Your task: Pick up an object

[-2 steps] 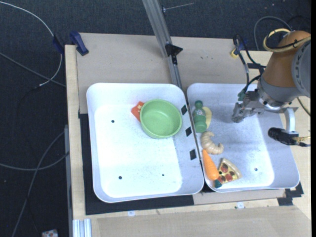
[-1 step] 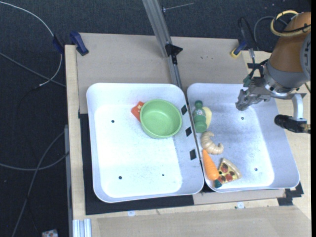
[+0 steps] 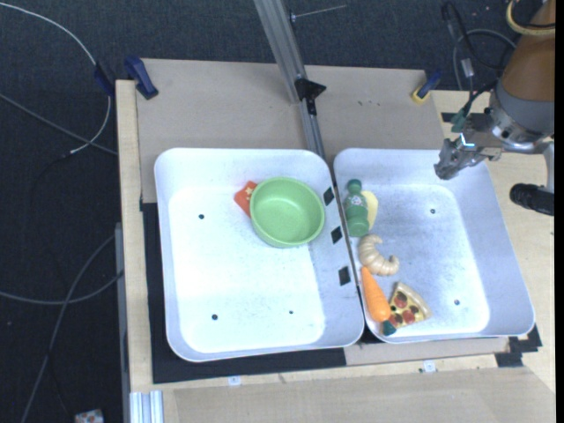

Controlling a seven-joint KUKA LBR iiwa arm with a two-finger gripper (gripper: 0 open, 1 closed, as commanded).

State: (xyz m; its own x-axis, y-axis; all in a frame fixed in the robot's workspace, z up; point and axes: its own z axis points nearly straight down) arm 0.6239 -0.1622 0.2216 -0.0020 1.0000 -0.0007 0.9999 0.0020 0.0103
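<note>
My gripper (image 3: 450,165) hangs over the far right corner of the right bin (image 3: 458,236), well apart from every object. Along that bin's left side lie a green bottle (image 3: 355,207) on a yellowish piece (image 3: 371,206), a tan croissant (image 3: 377,253), an orange carrot (image 3: 375,295) and a pizza slice (image 3: 407,307). In the left bin (image 3: 229,298) sits a green bowl (image 3: 286,211) with a red item (image 3: 244,196) tucked at its left edge. Nothing is between the gripper's tips that I can make out.
A metal pole (image 3: 286,51) slants down from the top to the divide between the bins. Blue (image 3: 141,77) and yellow (image 3: 428,85) clamps hold the board's far corners. Cables run near the arm at upper right.
</note>
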